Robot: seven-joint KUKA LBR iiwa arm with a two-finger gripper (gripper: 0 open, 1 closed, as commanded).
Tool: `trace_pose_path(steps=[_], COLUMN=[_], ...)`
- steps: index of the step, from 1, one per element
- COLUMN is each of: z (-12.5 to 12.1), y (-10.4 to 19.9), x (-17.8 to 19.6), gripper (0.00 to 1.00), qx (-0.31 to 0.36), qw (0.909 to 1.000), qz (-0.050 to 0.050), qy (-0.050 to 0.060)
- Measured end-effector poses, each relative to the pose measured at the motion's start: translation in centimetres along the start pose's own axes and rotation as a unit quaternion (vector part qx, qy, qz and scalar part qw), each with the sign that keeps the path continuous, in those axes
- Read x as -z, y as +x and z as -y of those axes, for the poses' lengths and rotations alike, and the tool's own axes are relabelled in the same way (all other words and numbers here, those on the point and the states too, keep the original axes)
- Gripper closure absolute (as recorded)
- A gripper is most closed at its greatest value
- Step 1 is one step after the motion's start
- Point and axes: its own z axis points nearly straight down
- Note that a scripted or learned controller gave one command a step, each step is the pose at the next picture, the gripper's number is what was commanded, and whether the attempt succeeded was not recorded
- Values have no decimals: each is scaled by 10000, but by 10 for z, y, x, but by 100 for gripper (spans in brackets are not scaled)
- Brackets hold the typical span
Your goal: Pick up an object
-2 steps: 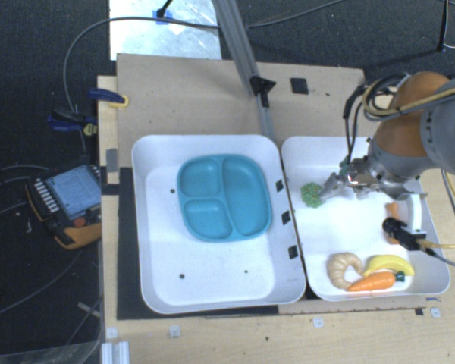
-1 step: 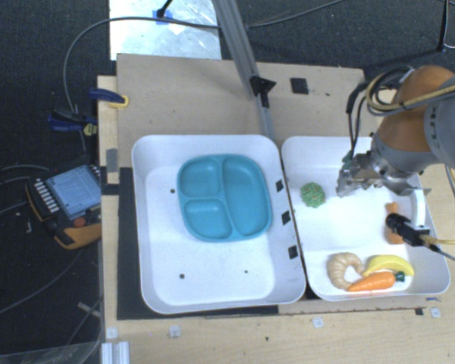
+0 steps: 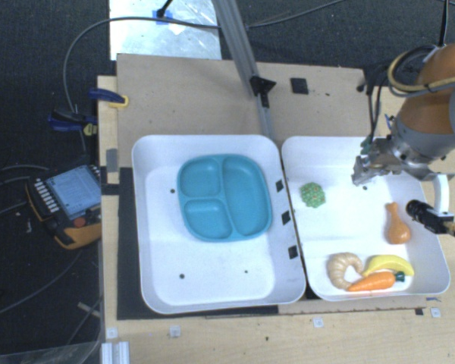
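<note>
White bins sit side by side: the left bin [image 3: 155, 279] holds a blue divided plate [image 3: 224, 197], the right bin [image 3: 326, 154] a green broccoli floret [image 3: 312, 195], a tan pear-shaped piece [image 3: 396, 224], and a croissant [image 3: 343, 268], banana [image 3: 388, 264] and carrot [image 3: 371, 281] clustered at its near edge. The gripper [image 3: 366, 170] hangs over the right bin's far part, apart from every item; how it is set cannot be told.
</note>
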Motion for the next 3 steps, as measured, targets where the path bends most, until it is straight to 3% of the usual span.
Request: trace_pose_path(steps=[1,3], z=[-2,-16], y=[0,90], x=[53,41], gripper=[100,100], qx=[24,43], qw=[10000,10000], qz=[-1,-11], qy=[-4,17])
